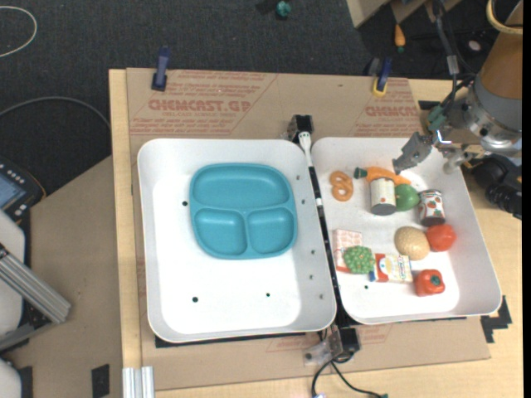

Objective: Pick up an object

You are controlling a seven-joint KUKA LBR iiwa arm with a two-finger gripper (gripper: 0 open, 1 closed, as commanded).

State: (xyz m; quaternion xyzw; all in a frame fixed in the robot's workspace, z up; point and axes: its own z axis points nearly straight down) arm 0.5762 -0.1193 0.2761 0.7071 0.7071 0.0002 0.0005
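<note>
Nearest you, the red pepper (429, 282) sits at the right bin's (479, 247) front, well below the gripper (412, 152). You see the gripper hovering over that bin's back edge; whether it is spread or pinched you cannot tell. Just below-left of it lie the carrot (382, 173) and can (382, 196).

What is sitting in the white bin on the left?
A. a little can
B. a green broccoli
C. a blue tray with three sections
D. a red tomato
C: the blue tray with three sections lies in the left bin, while the tomato, broccoli and can are all over in the right bin.
</note>
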